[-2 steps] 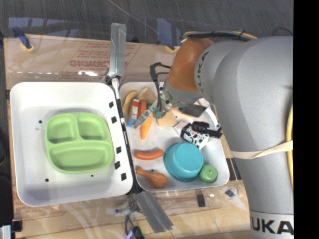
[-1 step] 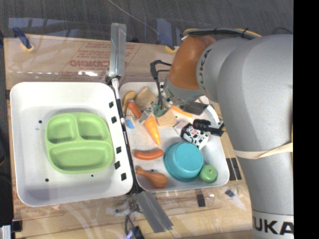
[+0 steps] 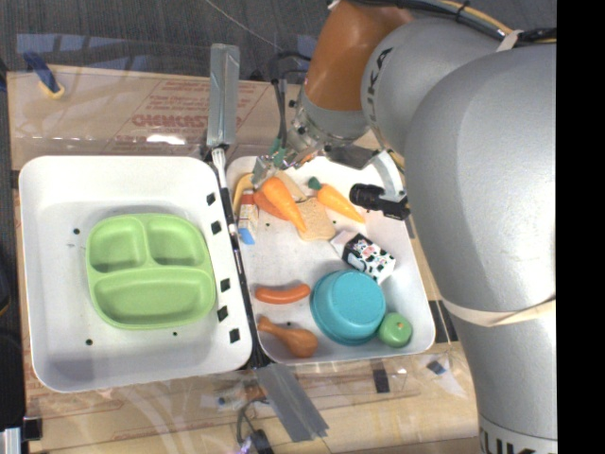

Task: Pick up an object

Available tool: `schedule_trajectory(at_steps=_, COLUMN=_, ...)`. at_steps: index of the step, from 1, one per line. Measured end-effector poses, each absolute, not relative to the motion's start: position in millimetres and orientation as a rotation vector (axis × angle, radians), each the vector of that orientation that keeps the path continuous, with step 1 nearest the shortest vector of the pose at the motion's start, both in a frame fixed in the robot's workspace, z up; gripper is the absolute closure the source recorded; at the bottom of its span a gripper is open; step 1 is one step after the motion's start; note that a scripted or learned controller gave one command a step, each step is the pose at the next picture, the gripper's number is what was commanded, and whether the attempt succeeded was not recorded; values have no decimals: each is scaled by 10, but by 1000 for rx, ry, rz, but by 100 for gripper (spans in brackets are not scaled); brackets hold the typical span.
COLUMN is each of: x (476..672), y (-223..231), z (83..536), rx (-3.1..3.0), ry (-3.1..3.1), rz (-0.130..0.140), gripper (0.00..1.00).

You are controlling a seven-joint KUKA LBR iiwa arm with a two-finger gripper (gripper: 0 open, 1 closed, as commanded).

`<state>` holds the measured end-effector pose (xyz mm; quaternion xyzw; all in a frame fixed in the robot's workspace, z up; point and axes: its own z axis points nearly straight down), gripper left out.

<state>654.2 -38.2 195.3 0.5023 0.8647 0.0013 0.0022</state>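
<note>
Gripper (image 3: pixel 269 166) down at right bin (image 3: pixel 408 287) far-left corner, just above carrot (image 3: pixel 282 201). Finger opening: couldn't tell. Nothing visibly clamped. Green tray (image 3: pixel 149 270) in left bin (image 3: pixel 47 282).

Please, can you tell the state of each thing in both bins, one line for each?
Green divided plate: flat in left bin, nothing on it.
Blue bowl: upside down, right bin.
Green apple: beside the bowl.
Sausage: lying flat.
Two carrots: lying near the end effector.
Black-and-white toy cow: lying on its side.
</note>
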Motion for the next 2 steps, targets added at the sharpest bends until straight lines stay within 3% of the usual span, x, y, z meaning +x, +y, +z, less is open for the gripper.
schedule_trajectory(at_steps=1, x=6466, y=272, z=3011, rx=1283, ry=2862, rz=4, gripper=100)
schedule_trajectory(at_steps=2, x=5983, y=577, z=2434, rx=1312, ry=2860, rz=-5, gripper=100)
